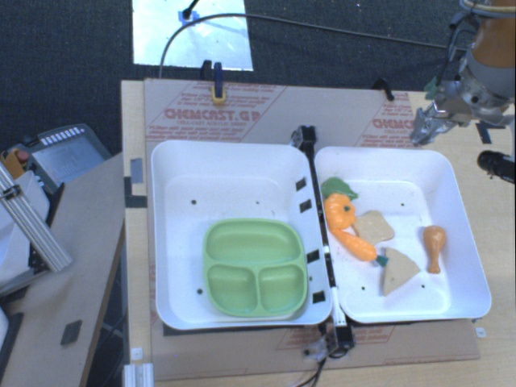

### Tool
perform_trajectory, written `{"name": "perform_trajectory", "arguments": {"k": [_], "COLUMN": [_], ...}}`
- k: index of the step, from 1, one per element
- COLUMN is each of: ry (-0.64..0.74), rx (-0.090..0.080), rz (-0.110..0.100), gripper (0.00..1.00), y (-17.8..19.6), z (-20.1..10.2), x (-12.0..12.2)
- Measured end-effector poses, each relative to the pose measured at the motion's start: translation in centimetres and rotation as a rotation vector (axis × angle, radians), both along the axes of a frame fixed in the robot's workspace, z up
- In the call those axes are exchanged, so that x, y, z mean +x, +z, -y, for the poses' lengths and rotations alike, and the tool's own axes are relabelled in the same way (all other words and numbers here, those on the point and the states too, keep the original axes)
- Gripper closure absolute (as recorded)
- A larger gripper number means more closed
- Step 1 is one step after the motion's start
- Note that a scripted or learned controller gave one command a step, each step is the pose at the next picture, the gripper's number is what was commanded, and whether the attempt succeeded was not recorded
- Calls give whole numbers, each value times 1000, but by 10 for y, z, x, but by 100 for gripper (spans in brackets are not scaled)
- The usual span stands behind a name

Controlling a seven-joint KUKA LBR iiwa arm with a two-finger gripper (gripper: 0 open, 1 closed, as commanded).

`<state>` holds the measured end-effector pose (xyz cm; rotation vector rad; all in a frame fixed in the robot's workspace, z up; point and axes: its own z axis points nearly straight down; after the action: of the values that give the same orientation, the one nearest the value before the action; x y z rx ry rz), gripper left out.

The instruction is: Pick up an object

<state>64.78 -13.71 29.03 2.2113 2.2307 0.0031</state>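
The right bin (451, 185) holds several toy foods: an orange carrot with a green top (344, 220), a tan round slice (374, 227), a tan wedge (398, 271) and a brown drumstick (434, 247). My gripper (425, 126) hangs at the upper right, above the bench just beyond the right bin's far rim, well away from the toys. Nothing shows between its fingers.
The left bin (173, 176) carries a green divided plate (255, 266) near its front. A black divider clip strip (314, 216) runs between the bins. A silver sheet (192, 22) lies on the floor behind, and a grey device (68, 153) sits at left.
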Motion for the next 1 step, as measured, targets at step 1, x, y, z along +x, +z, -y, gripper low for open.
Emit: {"name": "perform_trajectory", "arguments": {"k": [1], "ry": [0], "rx": [0], "rz": [0], "gripper": [100], "y": [2], "z": [-51], "x": [-17]}}
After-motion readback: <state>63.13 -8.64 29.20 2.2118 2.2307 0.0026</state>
